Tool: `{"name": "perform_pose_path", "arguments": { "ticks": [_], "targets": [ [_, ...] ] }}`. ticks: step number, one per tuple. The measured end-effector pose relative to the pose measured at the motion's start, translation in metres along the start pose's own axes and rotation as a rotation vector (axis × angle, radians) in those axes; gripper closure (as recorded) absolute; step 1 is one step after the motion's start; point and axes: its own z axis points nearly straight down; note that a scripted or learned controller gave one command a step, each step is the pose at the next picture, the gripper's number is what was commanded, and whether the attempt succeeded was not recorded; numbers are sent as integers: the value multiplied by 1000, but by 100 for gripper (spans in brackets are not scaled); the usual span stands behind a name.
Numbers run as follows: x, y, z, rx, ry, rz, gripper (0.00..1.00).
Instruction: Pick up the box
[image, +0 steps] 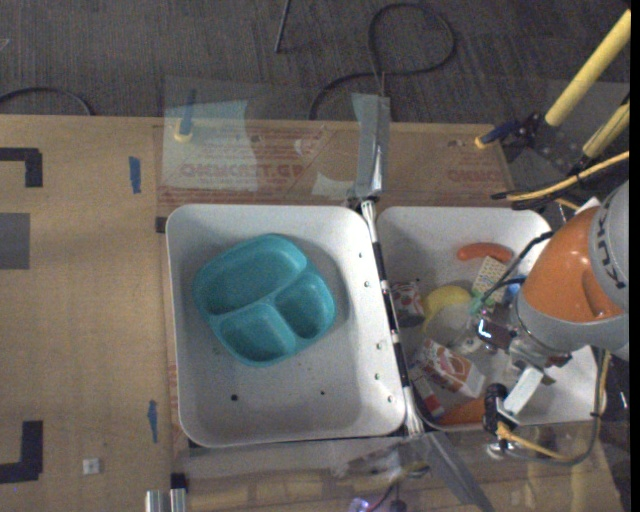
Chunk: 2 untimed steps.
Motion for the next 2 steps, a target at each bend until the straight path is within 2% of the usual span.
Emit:
{"name": "perform_pose_path", "arguments": {
  "ticks": [1,2],
  "targets": [
    [0,0,0,0,0,0,0],
    [-39,19,-238,11,-7,325,0]
  ]
}}
